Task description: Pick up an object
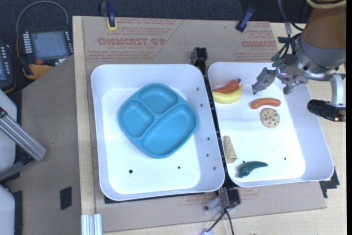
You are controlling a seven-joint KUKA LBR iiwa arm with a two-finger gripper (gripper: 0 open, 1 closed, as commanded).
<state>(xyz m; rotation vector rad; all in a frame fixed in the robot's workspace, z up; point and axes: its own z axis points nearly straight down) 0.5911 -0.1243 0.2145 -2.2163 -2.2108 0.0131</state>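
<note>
The right bin (308, 135) holds several small items. A red chili (228, 86) lies on a yellow banana (229, 97) at its far left. A red sausage (265, 102) lies near the middle, with a round cookie (269, 117) just in front of it. Near the front left are a tan cone-shaped piece (229, 148) and a dark teal pepper (252, 168). My gripper (276, 83) hangs over the far part of this bin, just above the sausage. Its fingers are open with nothing between them.
The left bin (110, 162) carries a blue divided plate (158, 119). A black clamp (199, 56) sits at the far end of the ridge between the bins. The arm's grey and orange body (324, 30) fills the far right corner.
</note>
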